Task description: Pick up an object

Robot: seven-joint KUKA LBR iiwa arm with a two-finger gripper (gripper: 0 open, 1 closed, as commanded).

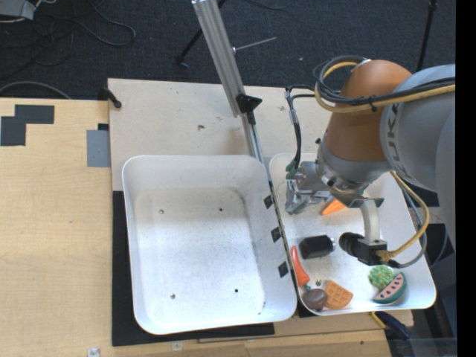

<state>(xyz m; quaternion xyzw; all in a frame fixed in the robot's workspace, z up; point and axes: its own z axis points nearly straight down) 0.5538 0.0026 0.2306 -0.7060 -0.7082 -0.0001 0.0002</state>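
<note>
Black block (315, 246) lies just below the tool (299, 199) in the right bin (424, 292); its grip state is unclear.

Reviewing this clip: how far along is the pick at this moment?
Done: the arm has reached over the right bin, with the gripper low near its upper left corner. In hand: nothing visible between its fingers. Left: the whole grasp and lift. The black block, orange piece, red strip, waffle toy and watermelon slice all lie in the bin.
</note>
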